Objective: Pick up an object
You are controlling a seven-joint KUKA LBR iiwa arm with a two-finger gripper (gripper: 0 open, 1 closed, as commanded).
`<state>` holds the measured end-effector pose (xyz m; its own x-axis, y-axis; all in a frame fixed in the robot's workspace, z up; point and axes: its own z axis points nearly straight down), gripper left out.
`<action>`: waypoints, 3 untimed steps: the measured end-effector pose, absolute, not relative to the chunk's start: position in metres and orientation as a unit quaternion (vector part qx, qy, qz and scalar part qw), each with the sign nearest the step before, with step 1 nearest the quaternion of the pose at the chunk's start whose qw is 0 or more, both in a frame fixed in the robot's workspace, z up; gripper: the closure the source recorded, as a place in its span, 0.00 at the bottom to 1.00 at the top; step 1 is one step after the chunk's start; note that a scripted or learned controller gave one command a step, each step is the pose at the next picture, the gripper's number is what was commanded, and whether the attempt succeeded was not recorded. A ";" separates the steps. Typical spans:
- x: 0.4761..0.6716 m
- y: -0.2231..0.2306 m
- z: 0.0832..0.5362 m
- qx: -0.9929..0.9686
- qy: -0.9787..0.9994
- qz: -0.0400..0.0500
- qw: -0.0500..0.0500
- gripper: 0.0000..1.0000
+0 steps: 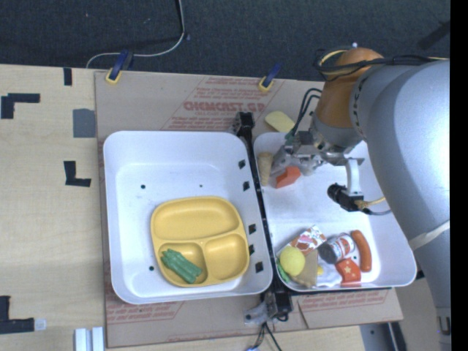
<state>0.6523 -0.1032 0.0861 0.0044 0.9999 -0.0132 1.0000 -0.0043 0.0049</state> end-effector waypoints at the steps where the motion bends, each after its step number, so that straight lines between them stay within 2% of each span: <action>1: 0.644 -0.104 0.086 0.708 0.706 -0.002 0.005 0.00; 2: 0.642 -0.101 0.085 0.709 0.706 -0.004 0.005 0.00; 3: 0.646 -0.103 0.085 0.707 0.707 -0.003 0.001 0.00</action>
